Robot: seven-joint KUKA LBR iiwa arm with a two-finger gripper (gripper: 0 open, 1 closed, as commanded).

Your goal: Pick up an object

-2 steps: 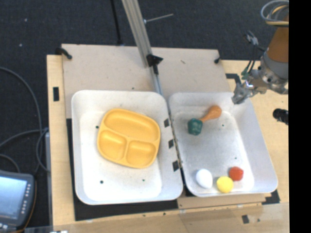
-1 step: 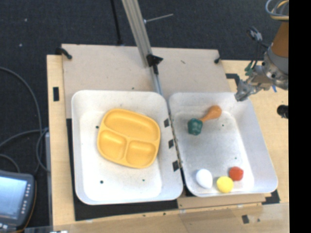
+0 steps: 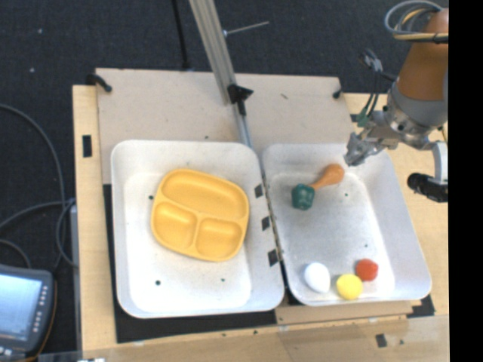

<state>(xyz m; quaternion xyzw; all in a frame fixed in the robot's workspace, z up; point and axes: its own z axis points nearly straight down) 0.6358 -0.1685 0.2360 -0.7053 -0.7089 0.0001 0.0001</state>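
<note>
A pale wooden worktop [image 3: 90, 225] stands on dark carpeted floor [image 3: 68, 29], with a sheet of tan board [image 3: 166, 104] laid over its far part. An aluminium post [image 3: 215, 40] rises at a slant from the far middle of the worktop. Black cables [image 3: 38, 194] loop across the carpet at the left, and a small screen [image 3: 23, 308] glows in the near-left corner. The light is even and flat.

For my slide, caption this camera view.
End effector above right bin near orange drumstick; yellow tray in left bin.
</note>
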